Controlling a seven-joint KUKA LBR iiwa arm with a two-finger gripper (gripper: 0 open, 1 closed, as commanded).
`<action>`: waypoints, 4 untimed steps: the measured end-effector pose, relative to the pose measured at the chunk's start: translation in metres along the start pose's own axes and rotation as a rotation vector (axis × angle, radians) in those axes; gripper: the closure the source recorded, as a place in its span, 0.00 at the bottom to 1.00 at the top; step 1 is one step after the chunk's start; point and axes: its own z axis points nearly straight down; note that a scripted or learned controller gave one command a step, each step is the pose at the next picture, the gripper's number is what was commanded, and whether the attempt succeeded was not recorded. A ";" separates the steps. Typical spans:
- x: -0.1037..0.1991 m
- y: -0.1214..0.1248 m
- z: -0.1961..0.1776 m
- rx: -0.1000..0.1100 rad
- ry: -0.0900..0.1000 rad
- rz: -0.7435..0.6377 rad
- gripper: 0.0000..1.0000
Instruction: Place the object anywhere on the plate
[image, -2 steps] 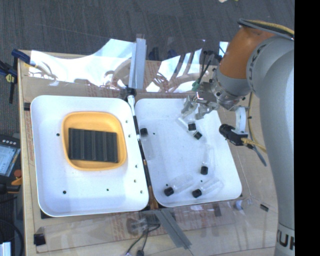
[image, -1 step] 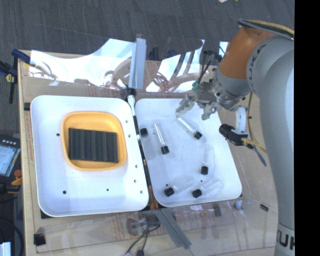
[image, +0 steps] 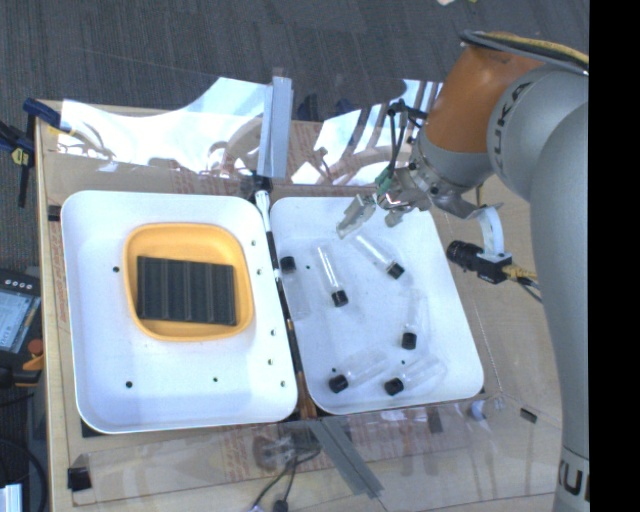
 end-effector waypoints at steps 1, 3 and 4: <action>0.035 0.026 0.028 -0.001 -0.001 -0.304 0.00; 0.084 0.039 0.026 -0.001 -0.002 -0.744 0.00; 0.084 0.039 0.026 -0.001 -0.002 -0.744 0.00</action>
